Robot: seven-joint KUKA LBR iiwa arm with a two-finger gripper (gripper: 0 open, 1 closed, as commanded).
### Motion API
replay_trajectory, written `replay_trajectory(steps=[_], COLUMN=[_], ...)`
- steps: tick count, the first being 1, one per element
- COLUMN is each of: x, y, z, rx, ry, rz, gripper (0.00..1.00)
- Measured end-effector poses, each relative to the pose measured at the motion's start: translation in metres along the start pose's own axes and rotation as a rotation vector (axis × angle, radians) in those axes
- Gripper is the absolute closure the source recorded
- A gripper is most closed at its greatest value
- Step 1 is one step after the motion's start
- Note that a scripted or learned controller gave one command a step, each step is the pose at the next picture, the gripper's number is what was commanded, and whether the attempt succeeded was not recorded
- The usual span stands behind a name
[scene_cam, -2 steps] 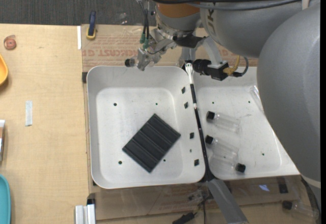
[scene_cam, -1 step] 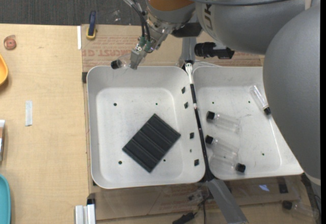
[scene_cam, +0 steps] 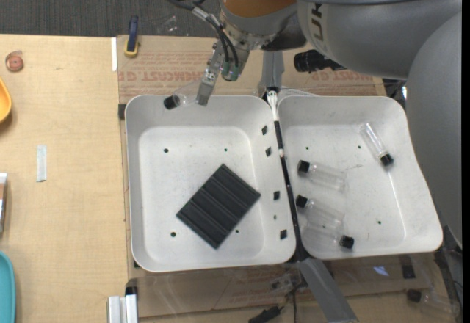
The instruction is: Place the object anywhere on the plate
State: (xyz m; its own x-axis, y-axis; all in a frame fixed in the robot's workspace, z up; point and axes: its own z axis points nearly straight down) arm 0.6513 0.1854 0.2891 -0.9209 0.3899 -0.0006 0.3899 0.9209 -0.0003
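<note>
A black ribbed rectangular plate (scene_cam: 219, 205) lies flat in the middle of the left bin (scene_cam: 147, 167), turned at an angle. A small clear vial with a black cap (scene_cam: 175, 101) rests on the far rim of that bin, near its left corner. My gripper (scene_cam: 205, 91) hangs over the same far rim, its tip just right of the vial's clear end and well behind the plate. I cannot make out whether the tip touches the vial. Several more clear vials with black caps (scene_cam: 321, 175) lie in the right bin (scene_cam: 411, 189).
The grey arm (scene_cam: 367, 6) with its orange band and cables covers the top right. A blue clamp (scene_cam: 133, 34) sits on the cardboard behind the left bin. The wooden bench (scene_cam: 66, 167) stretches left of the bins, with small items at its edge.
</note>
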Motion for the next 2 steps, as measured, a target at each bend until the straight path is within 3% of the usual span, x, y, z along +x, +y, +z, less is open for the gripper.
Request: replay_trajectory(steps=[1,2], x=[-0.006,0.027], y=[-0.013,0.029], z=[0.021,0.084], rx=[0.0,-0.001], ry=[0.0,0.0], rz=[-0.034,-0.504], gripper=[1.0,1.0])
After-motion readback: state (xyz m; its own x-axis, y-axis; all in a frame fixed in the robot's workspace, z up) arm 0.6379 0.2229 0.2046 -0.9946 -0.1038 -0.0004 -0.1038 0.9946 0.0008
